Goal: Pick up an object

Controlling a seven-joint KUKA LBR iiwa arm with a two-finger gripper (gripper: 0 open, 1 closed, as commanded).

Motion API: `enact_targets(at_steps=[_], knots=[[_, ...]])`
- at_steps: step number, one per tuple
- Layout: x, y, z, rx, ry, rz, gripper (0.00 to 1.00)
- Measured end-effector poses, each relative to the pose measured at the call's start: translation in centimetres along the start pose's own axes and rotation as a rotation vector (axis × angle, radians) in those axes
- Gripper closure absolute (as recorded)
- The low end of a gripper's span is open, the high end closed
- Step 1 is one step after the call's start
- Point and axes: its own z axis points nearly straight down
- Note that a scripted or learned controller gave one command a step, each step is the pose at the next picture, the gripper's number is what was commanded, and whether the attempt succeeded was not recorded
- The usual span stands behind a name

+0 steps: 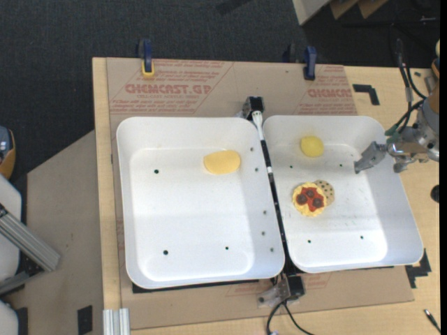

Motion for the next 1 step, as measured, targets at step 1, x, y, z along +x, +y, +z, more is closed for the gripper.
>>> enact_targets(at_steps=[1], knots=[[7.88, -7.16, 12.4, 0.017, 0.009, -0.002, 0.0]])
